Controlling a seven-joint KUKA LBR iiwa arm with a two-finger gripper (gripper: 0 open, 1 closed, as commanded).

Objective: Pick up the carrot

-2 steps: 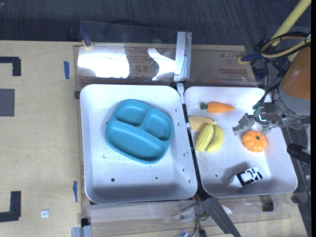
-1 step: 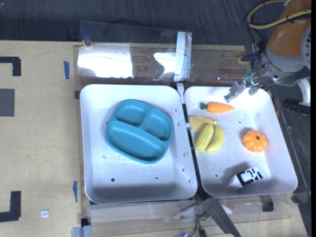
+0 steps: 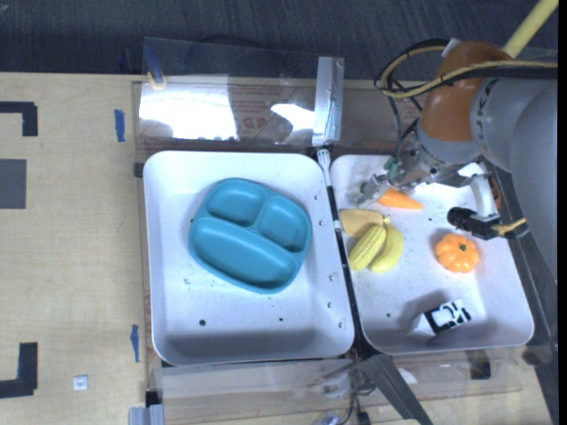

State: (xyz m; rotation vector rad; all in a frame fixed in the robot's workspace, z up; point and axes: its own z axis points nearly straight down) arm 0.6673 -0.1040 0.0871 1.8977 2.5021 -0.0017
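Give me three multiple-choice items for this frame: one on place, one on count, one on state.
1. Where does the carrot lie?
A. right bin, far part
B. left bin
C. on the blue plate

2. How many compartments has the blue plate?
A. one
B. three
C. five

3. How does the gripper stand to the carrot?
A. low beside it
B. high over the left bin
C. down on the pumpkin

Answers: 1 A, it lies in the right bin, above the bananas. 2 B, ridges divide three wells. 3 A, it is down at the carrot's far-left end.

You see a glossy, smooth plastic-looking carrot just above the bananas, in a matt white bin; the bench looks like pale wood.
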